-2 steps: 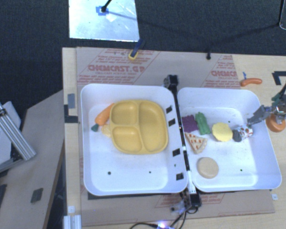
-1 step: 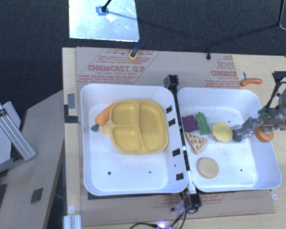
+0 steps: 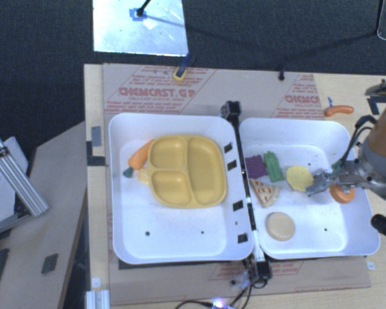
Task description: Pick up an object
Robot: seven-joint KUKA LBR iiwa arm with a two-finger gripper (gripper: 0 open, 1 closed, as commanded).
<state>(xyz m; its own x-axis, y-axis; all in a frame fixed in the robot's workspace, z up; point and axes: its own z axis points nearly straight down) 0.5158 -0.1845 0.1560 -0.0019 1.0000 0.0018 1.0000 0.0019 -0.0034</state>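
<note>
1. Camera view, arm: gripper (image 3: 320, 185) low inside the right bin (image 3: 334, 240), reaching in from the right edge, with the grey arm (image 3: 381, 148) above and behind it near the bin's right wall. Grip state impossible to tell from this angle; nothing visibly held.
2. Camera view, nearest things: yellow round piece (image 3: 298, 177) lying on the bin floor just left of the gripper, touching it or nearly so; orange piece (image 3: 343, 194) on the bin floor just right of the gripper, partly tucked under the wrist.
3. Camera view, rest of the right bin: purple piece (image 3: 255, 166) and green piece (image 3: 273, 166) side by side near the left wall, left of the yellow round piece; pizza-like wedge (image 3: 265, 192) just below those two; tan disc (image 3: 280, 226) lying flat nearer the front, apart from the others.
4. Camera view, left bin (image 3: 174, 246): yellow divided plate (image 3: 183, 171) lying flat in the middle, toy carrot (image 3: 140, 154) leaning against the plate's upper left rim.
5. Camera view, surroundings: both bins side by side on the desk (image 3: 154, 92), on a board printed in red; small orange item (image 3: 339, 111) on the desk behind the right bin, well apart from the gripper; shiny metal sheet (image 3: 140, 18) on the dark floor beyond the desk.
</note>
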